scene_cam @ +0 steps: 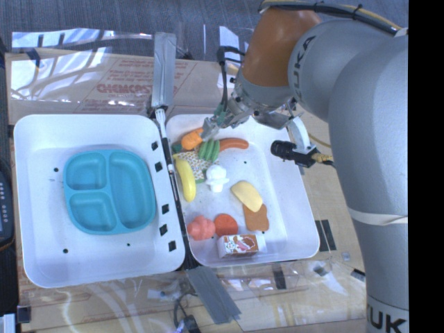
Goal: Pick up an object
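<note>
The right bin (295, 207) holds several toy foods: an orange carrot-like piece (191, 141), a green piece (209, 150), a sausage (233, 143), a yellow banana (186, 180), a white piece (217, 178), a yellow wedge (247, 195), a brown piece (257, 218), two red pieces (212, 227) and a small carton (241, 245). My gripper (210, 129) hangs low at the bin's far left corner, right above the orange and green pieces. The wrist hides most of it.
The left bin (41, 151) holds a blue divided plate (109, 189). A grey divider (164, 75) and cardboard lie behind the bins. The arm's bulk covers the right side of the view.
</note>
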Tool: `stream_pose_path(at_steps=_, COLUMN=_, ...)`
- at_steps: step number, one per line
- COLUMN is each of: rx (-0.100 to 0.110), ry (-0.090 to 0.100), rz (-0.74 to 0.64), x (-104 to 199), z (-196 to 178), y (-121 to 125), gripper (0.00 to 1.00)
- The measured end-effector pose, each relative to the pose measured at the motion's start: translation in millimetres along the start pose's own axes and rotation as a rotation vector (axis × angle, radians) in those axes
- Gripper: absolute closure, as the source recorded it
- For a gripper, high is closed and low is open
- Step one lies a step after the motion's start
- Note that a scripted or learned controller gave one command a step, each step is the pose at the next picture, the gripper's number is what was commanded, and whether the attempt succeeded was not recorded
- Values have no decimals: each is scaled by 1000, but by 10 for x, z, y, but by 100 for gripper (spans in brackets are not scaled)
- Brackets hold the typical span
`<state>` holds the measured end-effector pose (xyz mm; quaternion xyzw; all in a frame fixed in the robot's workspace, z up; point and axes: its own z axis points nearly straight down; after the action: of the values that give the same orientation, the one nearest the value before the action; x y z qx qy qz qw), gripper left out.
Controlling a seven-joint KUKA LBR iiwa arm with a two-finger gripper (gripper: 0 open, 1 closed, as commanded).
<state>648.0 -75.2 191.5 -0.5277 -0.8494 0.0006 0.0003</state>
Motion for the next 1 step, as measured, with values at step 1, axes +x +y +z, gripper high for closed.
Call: stream_pose_path(at_steps=1, rx=-1, ry=-2, rz=-242, x=-368, z=-529, y=-281, gripper=100)
